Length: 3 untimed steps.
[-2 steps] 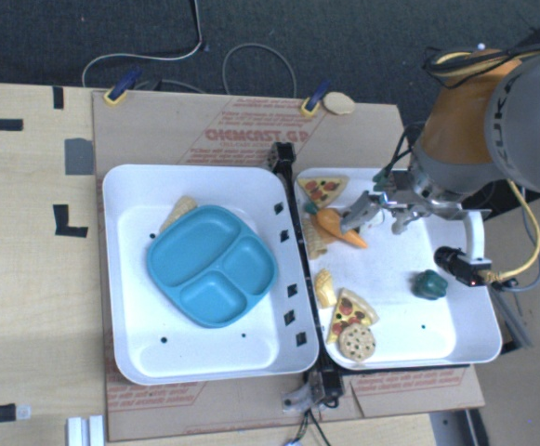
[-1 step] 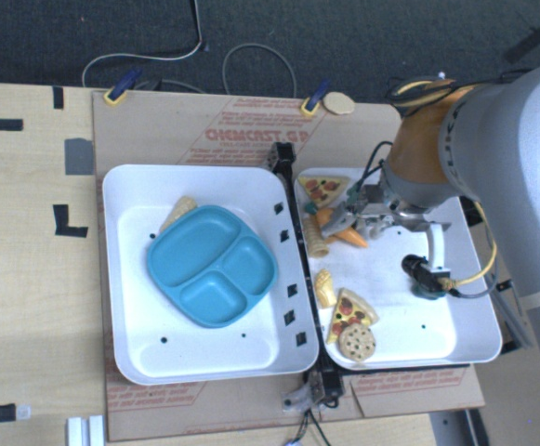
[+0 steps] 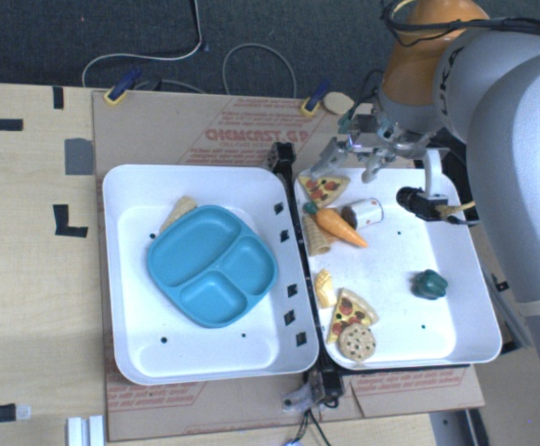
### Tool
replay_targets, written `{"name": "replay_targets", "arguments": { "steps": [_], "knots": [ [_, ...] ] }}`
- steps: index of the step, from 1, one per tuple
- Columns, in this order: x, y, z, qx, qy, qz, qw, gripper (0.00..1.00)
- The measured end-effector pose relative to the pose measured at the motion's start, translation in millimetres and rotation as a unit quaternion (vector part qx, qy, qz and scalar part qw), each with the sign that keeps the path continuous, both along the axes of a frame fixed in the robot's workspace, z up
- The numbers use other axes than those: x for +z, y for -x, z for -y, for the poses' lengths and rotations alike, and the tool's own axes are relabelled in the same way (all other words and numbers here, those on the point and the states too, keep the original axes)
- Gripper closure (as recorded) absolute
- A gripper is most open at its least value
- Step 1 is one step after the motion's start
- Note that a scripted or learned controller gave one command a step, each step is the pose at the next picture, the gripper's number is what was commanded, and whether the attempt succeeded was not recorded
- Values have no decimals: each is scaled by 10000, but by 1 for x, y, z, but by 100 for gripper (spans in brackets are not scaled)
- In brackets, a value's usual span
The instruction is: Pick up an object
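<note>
Right bin point(image 3: 455, 342) held pizza slices point(image 3: 323, 189) point(image 3: 348, 310), carrot point(image 3: 341, 228), cookie point(image 3: 356, 343), green lump point(image 3: 428, 284) — all loose. Gripper point(image 3: 358, 161) hung over the bin's far edge beside the upper slice; grip state could not be told. Left bin point(image 3: 130, 342) — blue tray point(image 3: 212, 264).

Bench point(image 3: 28, 277) w/ cardboard point(image 3: 242, 133), maybe taped.

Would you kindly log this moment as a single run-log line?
gripper: over right bin's far edge, holding nothing seen | nearest: pizza slice, carrot | left bin: blue tray
</note>
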<state>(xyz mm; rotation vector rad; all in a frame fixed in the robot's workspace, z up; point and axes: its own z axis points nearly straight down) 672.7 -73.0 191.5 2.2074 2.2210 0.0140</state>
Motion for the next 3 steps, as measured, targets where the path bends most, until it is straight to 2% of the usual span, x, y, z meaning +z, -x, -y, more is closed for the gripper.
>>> {"name": "replay_targets", "arguments": {
  "steps": [1,2,3],
  "knots": [
    [-59,56,33,-46,1,-117,9999,0],
    [-111,21,24,-69,-43,-289,9995,0],
    [-98,21,26,-62,-19,-263,9996,100]
  ]
}}
